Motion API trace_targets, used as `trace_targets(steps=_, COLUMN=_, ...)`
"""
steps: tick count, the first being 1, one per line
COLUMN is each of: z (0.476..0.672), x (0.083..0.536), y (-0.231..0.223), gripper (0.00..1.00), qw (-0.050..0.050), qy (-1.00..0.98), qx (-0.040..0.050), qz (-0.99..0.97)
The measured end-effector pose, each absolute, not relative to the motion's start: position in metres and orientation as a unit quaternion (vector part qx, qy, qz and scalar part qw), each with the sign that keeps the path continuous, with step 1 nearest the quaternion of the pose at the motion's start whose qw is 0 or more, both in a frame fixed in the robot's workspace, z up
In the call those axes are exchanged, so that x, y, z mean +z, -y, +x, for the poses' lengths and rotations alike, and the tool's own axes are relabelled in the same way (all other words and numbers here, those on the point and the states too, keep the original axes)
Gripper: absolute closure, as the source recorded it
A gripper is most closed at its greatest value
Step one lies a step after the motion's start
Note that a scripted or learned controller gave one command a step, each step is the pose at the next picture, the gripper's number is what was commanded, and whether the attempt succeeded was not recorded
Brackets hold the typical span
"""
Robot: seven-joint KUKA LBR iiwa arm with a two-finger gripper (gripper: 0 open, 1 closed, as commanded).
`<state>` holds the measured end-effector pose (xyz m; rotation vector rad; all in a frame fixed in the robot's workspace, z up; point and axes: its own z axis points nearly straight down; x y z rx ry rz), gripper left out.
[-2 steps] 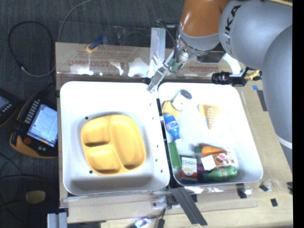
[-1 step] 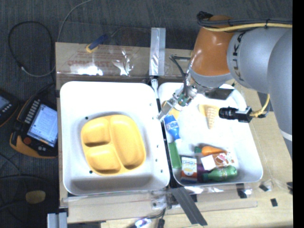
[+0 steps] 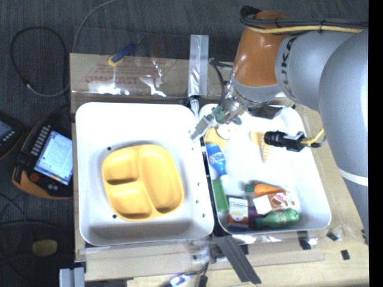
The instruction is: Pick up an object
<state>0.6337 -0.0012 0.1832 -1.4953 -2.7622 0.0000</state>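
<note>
Grey and orange, the arm [image 3: 287, 46] reached in from the right and bent down over the top left corner of the right bin [image 3: 317, 196]. Its gripper [image 3: 210, 123] hung just above a blue bottle [image 3: 216, 159] by the bin's left wall. I could not tell if the gripper was open. A yellow tray [image 3: 142, 179] lay in the left bin [image 3: 90, 136].

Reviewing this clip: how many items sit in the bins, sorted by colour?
Yellow: 2, the divided tray and a cone-shaped piece
Blue: 1, a bottle
Green: 2, a stick and a bottle
Orange: 1, a carrot-like piece
White/red: 1, a packet
Total: 7, though the cluttered corner may hide more.
</note>
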Motion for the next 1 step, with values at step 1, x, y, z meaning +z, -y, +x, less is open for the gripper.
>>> trace_targets(steps=1, z=0.6262, x=0.1838, y=0.0385, gripper=0.00, qw=0.000, qy=0.878, qx=0.0003, qz=-0.479)
